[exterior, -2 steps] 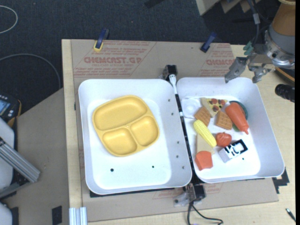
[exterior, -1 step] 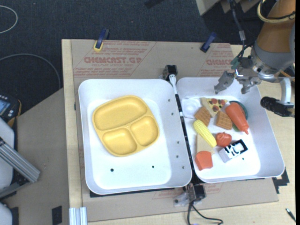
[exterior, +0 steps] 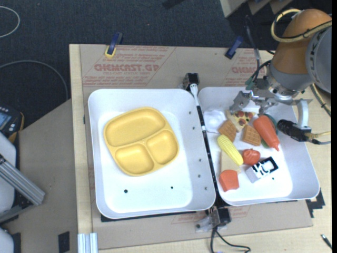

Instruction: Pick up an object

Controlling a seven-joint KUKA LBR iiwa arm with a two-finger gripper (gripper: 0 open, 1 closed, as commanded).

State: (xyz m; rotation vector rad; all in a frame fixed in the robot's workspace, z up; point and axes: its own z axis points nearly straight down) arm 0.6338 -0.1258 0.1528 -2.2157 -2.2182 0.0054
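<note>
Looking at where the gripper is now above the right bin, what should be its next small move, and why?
Probably a short descent. The gripper hangs over the back of the right bin, above small pieces near the carrot and two waffle pieces, and nothing shows between its fingers. The yellow tray in the left bin is far off, so lowering here seems the nearest chance.

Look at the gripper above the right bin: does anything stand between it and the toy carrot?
Nothing visible does. The gripper hovers at the back of the right bin, and the toy carrot lies just in front of it, uncovered, beside a waffle piece.
</note>
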